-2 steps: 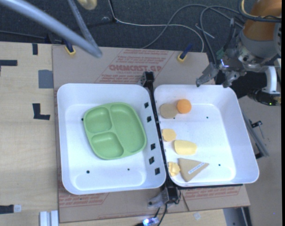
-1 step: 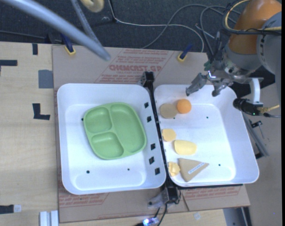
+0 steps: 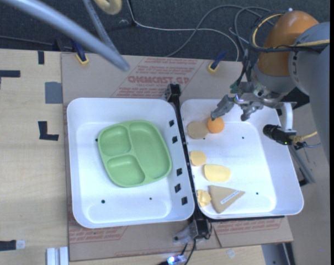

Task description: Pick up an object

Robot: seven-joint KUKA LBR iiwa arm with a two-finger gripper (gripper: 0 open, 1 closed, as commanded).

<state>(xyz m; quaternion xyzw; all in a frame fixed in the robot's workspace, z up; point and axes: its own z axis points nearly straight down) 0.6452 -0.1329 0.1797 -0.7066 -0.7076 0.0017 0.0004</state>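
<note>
the grey arm with its orange band [image 3: 285,35] comes in from the right and hangs over the far part of the right shallow white plastic bin [image 3: 277,197]. to the left, touching it along a row of black clips, sits the left shallow white plastic bin [image 3: 81,164], which holds a light green three-compartment plastic plate [image 3: 134,152] lying flat near its middle. both bins rest on a sheet of brown cardboard [image 3: 155,73] with red print.

the two-finger gripper [image 3: 235,110] is spread wide, one finger reaching left toward the bin's far left corner, the other pointing nearer and to the right. nothing sits between them.

in the right bin, a tan triangular wedge [image 3: 226,197] lies near the front edge. far of it lies a pale yellow oval piece [image 3: 217,173], and just left and far of that a smaller pale yellow round piece [image 3: 197,158]. a flat tan round disc [image 3: 196,130] lies at the far left, with a small orange ball [image 3: 215,125] touching its right side, just below the tip of the left finger. a small yellow lump [image 3: 203,197] sits left of the wedge.
</note>
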